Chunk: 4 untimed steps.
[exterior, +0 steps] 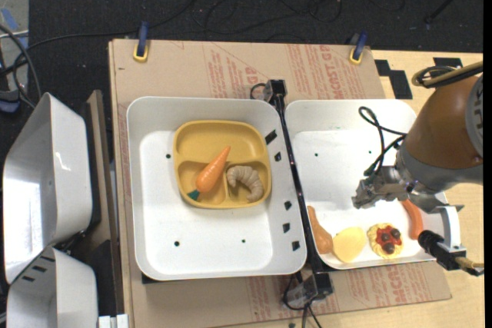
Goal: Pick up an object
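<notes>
We see the gripper [371, 192] low in the right bin [338, 127], nothing visibly between its fingers; whether they are spread we cannot tell. Toy foods lie untouched at its five o'clock: yellow piece [348, 243], small pizza [386, 239]. The pick, we judge, remains undone.

You are looking at a bench topped with a brown cardboard sheet [231, 65] printed in red lettering, held at its far edge by two yellow clamps, one at the left [141, 50] and one at the right [357, 51]. Directly on the sheet sit two shallow white bins side by side, touching along their inner edges: the left bin [154, 242] and the right bin [323, 119]. Black tape pieces [396, 81] mark the sheet's far right corner
</notes>
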{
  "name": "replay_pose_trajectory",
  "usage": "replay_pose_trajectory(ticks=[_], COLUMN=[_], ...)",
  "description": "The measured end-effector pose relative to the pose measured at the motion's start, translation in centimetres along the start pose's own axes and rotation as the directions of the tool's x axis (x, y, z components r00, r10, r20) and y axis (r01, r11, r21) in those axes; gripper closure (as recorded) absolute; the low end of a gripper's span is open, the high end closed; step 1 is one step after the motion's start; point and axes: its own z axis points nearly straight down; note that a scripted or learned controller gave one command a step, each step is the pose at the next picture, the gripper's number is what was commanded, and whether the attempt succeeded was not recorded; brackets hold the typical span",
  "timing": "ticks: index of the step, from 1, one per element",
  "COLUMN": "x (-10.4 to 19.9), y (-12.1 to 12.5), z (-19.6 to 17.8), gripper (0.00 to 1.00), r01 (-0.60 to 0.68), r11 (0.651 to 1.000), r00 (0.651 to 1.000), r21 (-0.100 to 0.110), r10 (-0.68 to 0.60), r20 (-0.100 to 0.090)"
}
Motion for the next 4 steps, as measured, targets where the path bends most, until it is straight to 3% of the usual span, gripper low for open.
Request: replay_pose_trajectory(ticks=[2,4], x=[0.5,11.3], y=[-0.6,2.0], z=[-10.2,-8.0], gripper=[1.0,1.0], r01=[0.003,0.008], r11=[1.0,1.0], r00=[1.0,1.0], r21=[0.001,0.006], r10=[-0.003,-0.008], r20=[0.0,-0.003])
